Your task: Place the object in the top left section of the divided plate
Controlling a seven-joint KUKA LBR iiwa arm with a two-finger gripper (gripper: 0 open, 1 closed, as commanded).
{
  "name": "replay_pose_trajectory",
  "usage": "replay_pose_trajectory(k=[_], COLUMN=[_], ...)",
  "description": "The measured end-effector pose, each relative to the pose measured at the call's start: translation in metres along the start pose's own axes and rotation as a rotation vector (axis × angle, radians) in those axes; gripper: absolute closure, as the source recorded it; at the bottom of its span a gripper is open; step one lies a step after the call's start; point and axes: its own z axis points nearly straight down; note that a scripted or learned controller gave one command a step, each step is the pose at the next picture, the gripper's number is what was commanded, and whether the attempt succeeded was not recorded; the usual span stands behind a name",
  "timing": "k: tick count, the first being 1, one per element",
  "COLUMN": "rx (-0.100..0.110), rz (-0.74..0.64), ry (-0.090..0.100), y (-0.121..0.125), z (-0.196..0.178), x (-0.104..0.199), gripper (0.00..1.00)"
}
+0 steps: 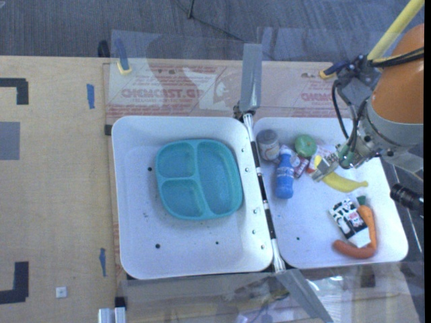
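The claw (335,165) hovers over the banana (345,182) — I cannot tell its state; the divided plate (199,179) lies at nine o'clock.

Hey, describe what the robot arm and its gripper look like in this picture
The arm comes in from the right: a bulky rounded orange band sits above a grey wrist section. Black cables loop along its left side past a blue fitting. The gripper is a small metallic piece with some green at its base, too small to describe further.
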Motion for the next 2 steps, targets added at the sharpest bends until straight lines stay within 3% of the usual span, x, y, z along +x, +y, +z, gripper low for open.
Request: replay_pose_trajectory(k=[1,2], rx=[0.002,0.002], rz=[0.046,-0.005], ry=[0.002,0.003], y=[0.060,0.072], z=[0.033,0.046], x=[0.073,0.123], gripper=[1.00,1.00])
